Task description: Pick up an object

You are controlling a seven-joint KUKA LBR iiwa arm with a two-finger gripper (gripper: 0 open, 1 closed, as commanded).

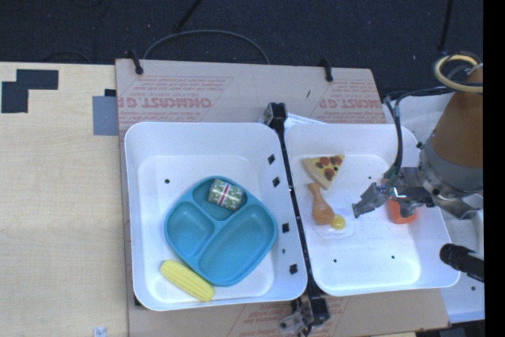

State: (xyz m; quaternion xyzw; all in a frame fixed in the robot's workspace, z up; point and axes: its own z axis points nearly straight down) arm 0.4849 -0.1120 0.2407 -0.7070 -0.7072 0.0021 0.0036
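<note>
I see two bins side by side on the counter. In the left bin (142, 170) a divided plate (225, 245) sits centrally, a can (226, 194) in its rear compartment, a corn cob (186, 280) at the front-left corner. In the right bin (371, 276), a pizza slice (326, 166) lies behind a drumstick (321, 207); the end effector (377, 201) hangs right of them.

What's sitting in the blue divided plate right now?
The blue divided plate in the left bin holds a small green and red can in its top compartment. The two larger compartments show bare blue. A yellow corn cob lies outside, beside its lower-left rim.
</note>
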